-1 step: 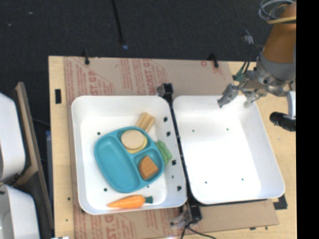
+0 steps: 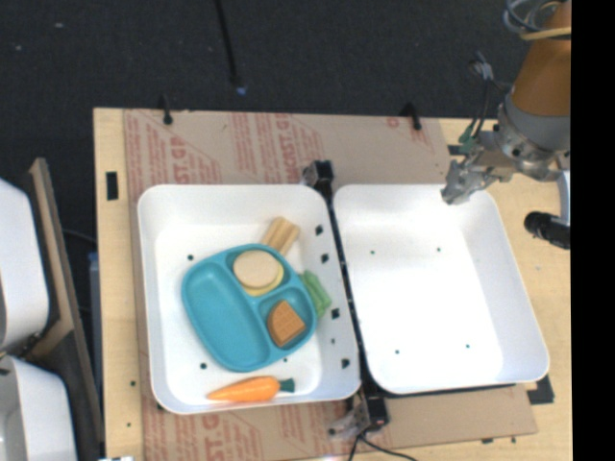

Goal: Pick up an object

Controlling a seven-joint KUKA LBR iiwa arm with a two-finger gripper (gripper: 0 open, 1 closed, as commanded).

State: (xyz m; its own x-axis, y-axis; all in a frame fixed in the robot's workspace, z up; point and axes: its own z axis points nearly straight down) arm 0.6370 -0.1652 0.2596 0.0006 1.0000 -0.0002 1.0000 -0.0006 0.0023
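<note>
Presently the pincer (image 2: 459, 188) hangs over the far right corner of the right bin (image 2: 500, 353) — whether its tips are spread or pressed together cannot be told. Left bin (image 2: 159, 257) holds a blue divided tray (image 2: 221, 325) carrying a round biscuit (image 2: 258, 269) and a brown square piece (image 2: 286, 323); an orange carrot (image 2: 245, 389) lies just beside the tray — near edge.

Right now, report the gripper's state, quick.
Gripper: over the back edge of the right bin, nothing visibly held; open or closed cannot be told.
</note>
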